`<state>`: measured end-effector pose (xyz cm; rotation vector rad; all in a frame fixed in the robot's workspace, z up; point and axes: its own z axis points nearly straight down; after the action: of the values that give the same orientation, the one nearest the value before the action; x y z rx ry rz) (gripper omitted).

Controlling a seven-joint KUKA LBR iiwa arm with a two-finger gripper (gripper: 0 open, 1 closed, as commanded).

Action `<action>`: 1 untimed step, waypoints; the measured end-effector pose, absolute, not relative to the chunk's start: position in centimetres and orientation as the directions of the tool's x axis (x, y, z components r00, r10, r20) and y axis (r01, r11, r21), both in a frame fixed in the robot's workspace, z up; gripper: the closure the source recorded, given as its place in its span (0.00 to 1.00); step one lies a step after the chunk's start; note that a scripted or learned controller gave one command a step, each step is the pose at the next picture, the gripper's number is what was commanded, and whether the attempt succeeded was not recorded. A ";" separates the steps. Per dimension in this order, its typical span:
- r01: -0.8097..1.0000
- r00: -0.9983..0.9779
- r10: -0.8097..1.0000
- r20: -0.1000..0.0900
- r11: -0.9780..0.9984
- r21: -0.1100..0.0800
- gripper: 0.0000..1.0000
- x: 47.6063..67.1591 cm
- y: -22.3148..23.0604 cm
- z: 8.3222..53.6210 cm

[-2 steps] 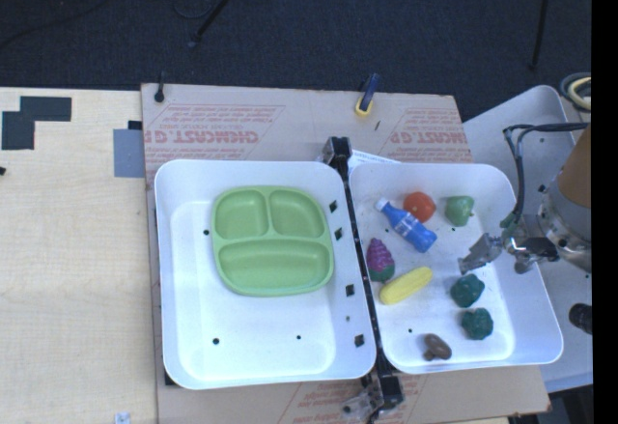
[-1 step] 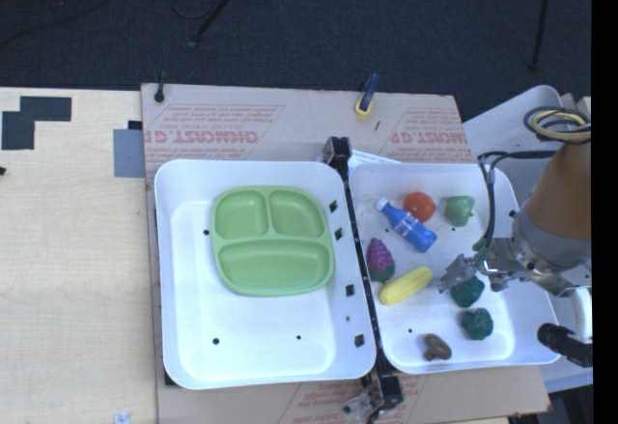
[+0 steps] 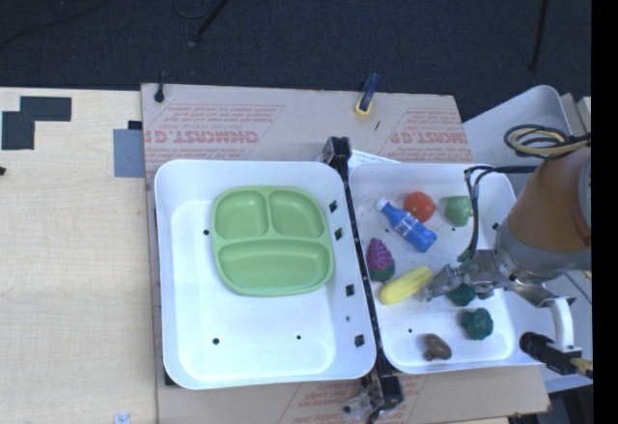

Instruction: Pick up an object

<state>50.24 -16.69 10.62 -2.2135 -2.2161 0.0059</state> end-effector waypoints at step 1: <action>1.000 0.000 1.000 0.000 0.000 -0.003 0.00 50.3 -16.6 8.7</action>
<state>50.29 -16.59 8.68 -2.2199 -2.2202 0.0037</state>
